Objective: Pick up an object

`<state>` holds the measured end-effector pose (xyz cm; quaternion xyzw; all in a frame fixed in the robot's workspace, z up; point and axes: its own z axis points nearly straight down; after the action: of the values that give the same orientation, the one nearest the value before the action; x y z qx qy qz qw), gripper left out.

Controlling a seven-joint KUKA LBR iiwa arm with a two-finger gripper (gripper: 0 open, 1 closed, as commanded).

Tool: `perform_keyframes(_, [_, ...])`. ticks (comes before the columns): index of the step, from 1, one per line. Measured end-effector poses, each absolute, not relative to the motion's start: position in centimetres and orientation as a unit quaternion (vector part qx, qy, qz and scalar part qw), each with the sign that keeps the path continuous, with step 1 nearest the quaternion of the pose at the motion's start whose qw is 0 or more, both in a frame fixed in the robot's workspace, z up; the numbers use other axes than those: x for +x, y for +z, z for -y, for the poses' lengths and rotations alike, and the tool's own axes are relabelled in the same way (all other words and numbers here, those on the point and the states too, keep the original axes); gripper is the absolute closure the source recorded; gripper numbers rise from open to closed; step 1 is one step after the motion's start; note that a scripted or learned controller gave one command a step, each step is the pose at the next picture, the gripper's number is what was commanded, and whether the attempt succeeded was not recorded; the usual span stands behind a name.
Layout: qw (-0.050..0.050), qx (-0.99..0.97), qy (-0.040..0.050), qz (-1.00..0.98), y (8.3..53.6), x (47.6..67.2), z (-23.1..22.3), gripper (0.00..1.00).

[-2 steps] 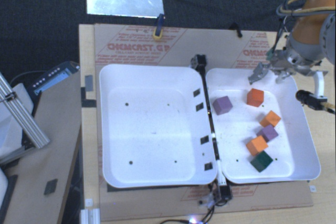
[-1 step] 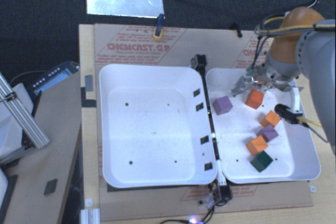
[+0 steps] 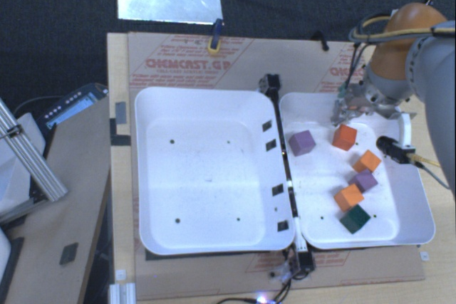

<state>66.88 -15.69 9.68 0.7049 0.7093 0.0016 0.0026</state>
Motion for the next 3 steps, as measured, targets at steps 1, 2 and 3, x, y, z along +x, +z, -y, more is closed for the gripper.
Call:
perform_keyframes(1, [0.006, 0.707, 0.0018, -0.707, 17.8, 67.0, 20.4, 1.00])
perform_keyframes(2, [0.007, 0.704, 0.0051, -0.711, 29.7, 67.2, 14.7, 1.00])
perform_keyframes(3, [0.001, 0.705, 0.0006, -0.709, 28.9, 66.9, 14.0, 1.00])
